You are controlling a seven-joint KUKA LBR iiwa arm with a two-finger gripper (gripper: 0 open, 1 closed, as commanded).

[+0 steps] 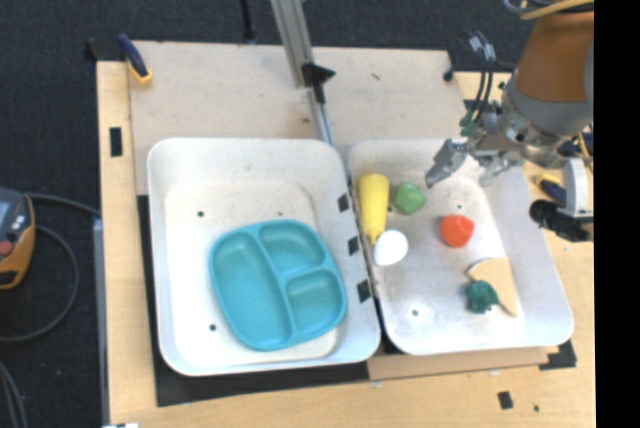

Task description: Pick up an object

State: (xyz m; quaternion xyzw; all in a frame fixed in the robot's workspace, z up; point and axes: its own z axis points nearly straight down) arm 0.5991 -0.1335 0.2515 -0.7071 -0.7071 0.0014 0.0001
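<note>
My gripper (466, 170) hangs over the far part of the right bin (540, 316), open, with nothing between its fingers. Below and to its left lies a green ball (408, 197) next to a yellow oblong piece (373, 204). A red object (456, 231) sits just in front of the gripper. A white egg-shaped thing (390, 247) rests near the bin's left wall. Toward the near right are a tan wedge (499, 278) and a dark green object (481, 296), touching each other.
The left bin (180, 176) holds a blue divided plate (278, 283). A slanted aluminium rail (290, 16) stands behind the bins, ending near their shared edge. The wooden bench (220, 86) extends behind both bins.
</note>
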